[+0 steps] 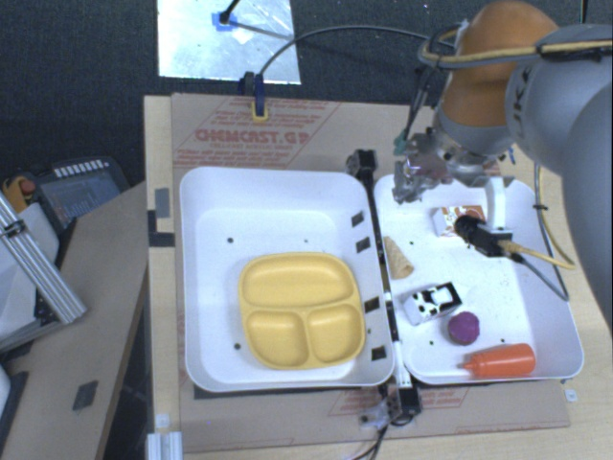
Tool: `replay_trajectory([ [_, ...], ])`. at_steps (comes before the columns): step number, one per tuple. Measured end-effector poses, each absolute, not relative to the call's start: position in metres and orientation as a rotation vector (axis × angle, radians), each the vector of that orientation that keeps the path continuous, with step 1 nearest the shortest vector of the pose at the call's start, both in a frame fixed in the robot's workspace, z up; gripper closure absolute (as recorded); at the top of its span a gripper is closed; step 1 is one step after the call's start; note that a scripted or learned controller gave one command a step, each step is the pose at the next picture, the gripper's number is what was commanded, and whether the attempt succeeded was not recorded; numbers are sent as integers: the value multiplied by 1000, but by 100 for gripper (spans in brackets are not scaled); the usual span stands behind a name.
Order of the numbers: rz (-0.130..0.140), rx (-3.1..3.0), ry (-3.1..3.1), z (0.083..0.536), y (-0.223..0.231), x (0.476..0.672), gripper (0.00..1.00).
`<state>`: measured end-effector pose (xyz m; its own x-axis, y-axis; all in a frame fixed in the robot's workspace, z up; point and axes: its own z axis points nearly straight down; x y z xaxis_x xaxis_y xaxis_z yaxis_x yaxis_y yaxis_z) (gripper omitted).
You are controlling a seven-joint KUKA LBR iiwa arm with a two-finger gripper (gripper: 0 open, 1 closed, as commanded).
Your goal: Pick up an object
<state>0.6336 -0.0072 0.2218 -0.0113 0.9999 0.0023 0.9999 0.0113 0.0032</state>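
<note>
Here the claw (410, 182) hovers over the upper left corner of the right bin (556, 300); whether it is clenched or released I cannot tell. That bin holds a small carton (450, 219), a cone (397, 256), a black-and-white toy (432, 302), a purple ball (464, 328) and an orange bottle (498, 359). The cone, nearest, looks light and rigid; grip across its wider end. The left bin (206, 257) holds a yellow divided tray (301, 309).

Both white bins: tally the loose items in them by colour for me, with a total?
Yellow: 1, the yellow three-compartment plastic tray in the left bin
Orange: 1, the orange bottle
Purple: 1, the purple ball
Tan: 1, the tan cone
Black and white: 1, the black-and-white block
White and orange: 1, the small white and orange packet
Total: 6
</note>
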Motion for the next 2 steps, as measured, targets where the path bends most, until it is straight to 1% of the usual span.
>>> replay_trajectory([
  [1,5,2210,2234,214,52,638,100],
  [2,6,2210,2232,227,108,635,100],
])
